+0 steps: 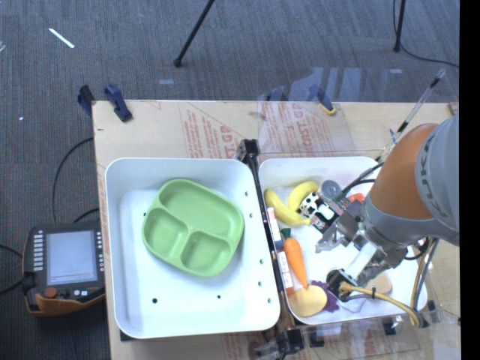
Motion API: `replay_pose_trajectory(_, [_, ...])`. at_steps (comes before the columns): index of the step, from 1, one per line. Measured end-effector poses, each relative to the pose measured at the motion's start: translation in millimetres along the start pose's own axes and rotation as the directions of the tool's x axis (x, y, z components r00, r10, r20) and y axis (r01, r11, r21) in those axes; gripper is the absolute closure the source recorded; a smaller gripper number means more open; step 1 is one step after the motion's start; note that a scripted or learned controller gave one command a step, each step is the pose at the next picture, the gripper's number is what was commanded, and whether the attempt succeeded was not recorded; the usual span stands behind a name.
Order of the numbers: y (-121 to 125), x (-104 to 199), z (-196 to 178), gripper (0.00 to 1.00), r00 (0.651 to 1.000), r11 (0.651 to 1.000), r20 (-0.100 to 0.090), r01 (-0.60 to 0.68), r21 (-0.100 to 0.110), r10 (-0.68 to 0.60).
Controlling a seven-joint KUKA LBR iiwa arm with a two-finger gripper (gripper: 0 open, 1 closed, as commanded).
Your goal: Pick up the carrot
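Note:
The carrot (294,261) is orange and lies lengthwise near the left wall of the right bin (352,163), its tip pointing to the front. My gripper (330,227) hangs over the middle of that bin, just right of the carrot's upper end and apart from it. The grey arm with its orange band (401,175) covers the bin's right half. Nothing orange shows at the gripper's tip.
A yellow banana (289,203) lies behind the carrot. A pale yellow fruit (307,300) and a purple item (324,286) sit at the carrot's front end. The left bin (127,276) holds a green divided plate (193,227). A divider rail (262,208) separates the bins.

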State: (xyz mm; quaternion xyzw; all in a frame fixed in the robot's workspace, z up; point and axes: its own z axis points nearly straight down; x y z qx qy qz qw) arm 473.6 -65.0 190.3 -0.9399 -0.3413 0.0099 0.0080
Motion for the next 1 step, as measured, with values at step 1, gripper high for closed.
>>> replay_pose_trajectory(1, [-49.7,43.6,6.9,0.0,0.941,0.941,-0.011,-0.339,-0.009,0.339])
